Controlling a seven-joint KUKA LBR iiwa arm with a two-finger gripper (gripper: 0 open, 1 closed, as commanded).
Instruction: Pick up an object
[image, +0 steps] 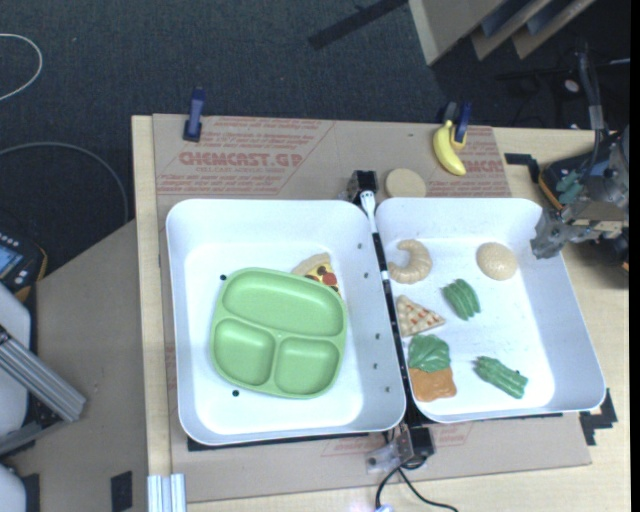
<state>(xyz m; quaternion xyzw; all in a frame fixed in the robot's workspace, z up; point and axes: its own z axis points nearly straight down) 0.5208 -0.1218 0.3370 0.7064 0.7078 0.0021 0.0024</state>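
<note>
Lying in the right bin (560, 290), six small food pieces: pale curled croissant (411, 260) at upper left; round beige bun (496, 261) at upper right; ridged green vegetable (461, 298) between and below; pizza slice (417, 316) by the divider; leafy-topped orange carrot (432, 368) at lower left; knobbly green pickle (500, 376) at lower right. Hovering at the frame's right edge just beyond the bin's upper right corner, gripper (548, 240); open or shut, cannot tell. Sitting in the left bin (190, 300), green divided plate (280, 332) overlapping another pizza slice (318, 268).
</note>
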